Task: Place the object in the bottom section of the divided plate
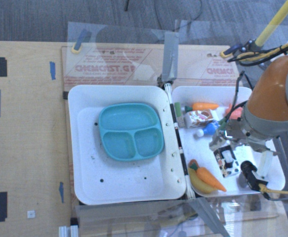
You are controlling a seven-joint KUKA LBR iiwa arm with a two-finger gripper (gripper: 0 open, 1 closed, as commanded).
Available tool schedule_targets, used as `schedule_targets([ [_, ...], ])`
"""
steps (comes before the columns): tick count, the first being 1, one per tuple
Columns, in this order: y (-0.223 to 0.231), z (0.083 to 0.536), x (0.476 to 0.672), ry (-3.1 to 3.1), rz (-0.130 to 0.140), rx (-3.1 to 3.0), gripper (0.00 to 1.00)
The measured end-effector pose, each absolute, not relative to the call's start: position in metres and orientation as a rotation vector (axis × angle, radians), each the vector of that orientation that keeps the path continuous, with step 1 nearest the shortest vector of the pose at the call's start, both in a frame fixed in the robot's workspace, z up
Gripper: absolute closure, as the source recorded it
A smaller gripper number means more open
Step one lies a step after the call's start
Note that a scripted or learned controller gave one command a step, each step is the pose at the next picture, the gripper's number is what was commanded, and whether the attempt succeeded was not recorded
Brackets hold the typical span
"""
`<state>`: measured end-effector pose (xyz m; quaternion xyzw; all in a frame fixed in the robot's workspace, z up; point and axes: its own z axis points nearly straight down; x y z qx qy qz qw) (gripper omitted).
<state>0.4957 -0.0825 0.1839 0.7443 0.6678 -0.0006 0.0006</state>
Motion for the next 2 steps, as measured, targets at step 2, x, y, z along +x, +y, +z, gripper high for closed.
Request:
schedule_targets([
  [2, 0.070, 0.206, 0.600, 2.529, 0.001, 1.859, 1.00],
])
